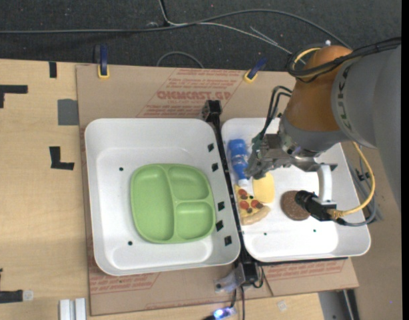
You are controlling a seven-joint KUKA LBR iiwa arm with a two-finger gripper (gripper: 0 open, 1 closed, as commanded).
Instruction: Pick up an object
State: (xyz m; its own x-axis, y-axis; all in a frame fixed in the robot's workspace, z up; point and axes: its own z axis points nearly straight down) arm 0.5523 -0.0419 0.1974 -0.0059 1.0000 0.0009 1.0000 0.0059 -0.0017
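From above, the bench is covered by a brown cardboard sheet (184, 95) with red printing at its far side; one word reads roughly "CHEMCAST", and the smaller lines around it are too fine to read. Two clamps, one blue and yellow (102, 64) on the far left and another (255, 69) farther right, sit on the sheet's far edge.

The left bin (98, 179) holds a light green divided plate (172, 202) with three compartments, lying flat near its middle. The right bin (324, 242) holds the small objects: a blue and clear bottle-like item (238, 156) along its left wall, a pale yellow piece (264, 190) just right of it, a toy pizza slice (250, 207) with red dots nearer the camera and touching the yellow piece, and a brown round disc (296, 206) to the right, partly under a black fitting on the arm's cable.

The arm (318, 105), grey with an orange band, covers much of the right bin's far half. The gripper (260, 165) hangs low over the bin, just beside the blue item and above the yellow piece. It is dark and blurred against the arm, so whether it is wide, narrow or gripping anything cannot be told. A yellow cable (364, 202) loops at the right.
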